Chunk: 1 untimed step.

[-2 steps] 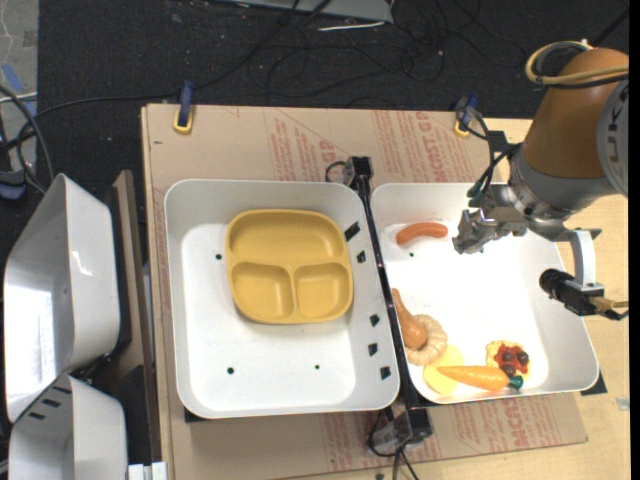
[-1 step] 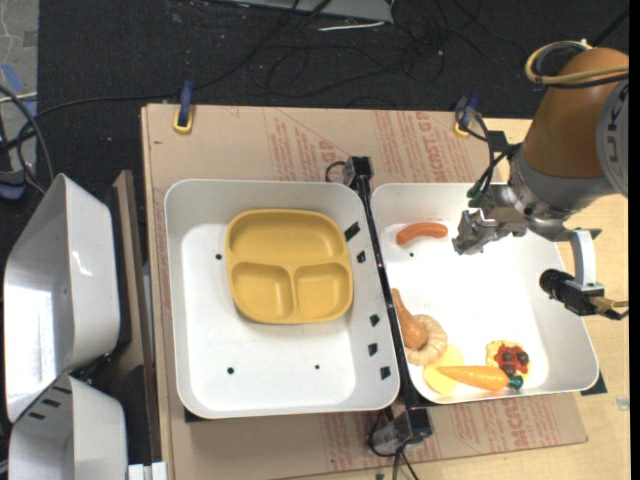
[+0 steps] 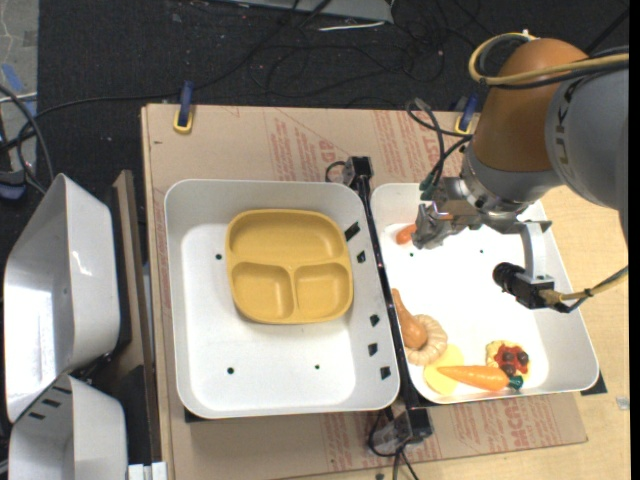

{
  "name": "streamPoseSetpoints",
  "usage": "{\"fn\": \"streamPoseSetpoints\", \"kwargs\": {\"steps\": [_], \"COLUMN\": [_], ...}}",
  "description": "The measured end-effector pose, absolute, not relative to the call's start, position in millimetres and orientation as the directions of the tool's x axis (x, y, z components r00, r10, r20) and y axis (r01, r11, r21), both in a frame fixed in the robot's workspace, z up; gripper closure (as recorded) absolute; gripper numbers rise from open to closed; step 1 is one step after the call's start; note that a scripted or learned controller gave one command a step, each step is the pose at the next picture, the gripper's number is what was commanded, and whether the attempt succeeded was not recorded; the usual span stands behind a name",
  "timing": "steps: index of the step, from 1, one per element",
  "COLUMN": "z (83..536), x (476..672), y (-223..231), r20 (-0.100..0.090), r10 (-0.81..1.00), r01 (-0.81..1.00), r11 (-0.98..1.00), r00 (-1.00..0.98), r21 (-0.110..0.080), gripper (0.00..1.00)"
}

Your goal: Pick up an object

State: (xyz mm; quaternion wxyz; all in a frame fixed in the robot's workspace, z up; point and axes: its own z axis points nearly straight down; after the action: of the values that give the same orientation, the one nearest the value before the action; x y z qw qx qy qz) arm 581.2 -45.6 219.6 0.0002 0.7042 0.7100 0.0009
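Bench point(image 3: 270, 133) with 2 white bins point(image 3: 195, 268)

Red printed lettering runs across the cardboard sheet point(image 3: 300, 143) covering the surface, along its far edge behind the bins and again along its near edge. It appears reversed or upside down; no word can be read. No other text legible.

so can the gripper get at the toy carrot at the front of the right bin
Probably yes: the toy carrot lies uncovered on the right bin floor, with the gripper above that same bin's far-left corner, nothing between them.
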Motion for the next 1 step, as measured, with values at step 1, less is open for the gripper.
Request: {"fn": "streamPoseSetpoints", "kwargs": {"steps": [1], "z": [227.9], "x": [577.5], "y": [0.9], "r20": [0.001], "r10": [1.000], "r01": [1.000], "r11": [0.008], "r00": [-0.008], "r21": [0.001], "gripper": [1.00]}}
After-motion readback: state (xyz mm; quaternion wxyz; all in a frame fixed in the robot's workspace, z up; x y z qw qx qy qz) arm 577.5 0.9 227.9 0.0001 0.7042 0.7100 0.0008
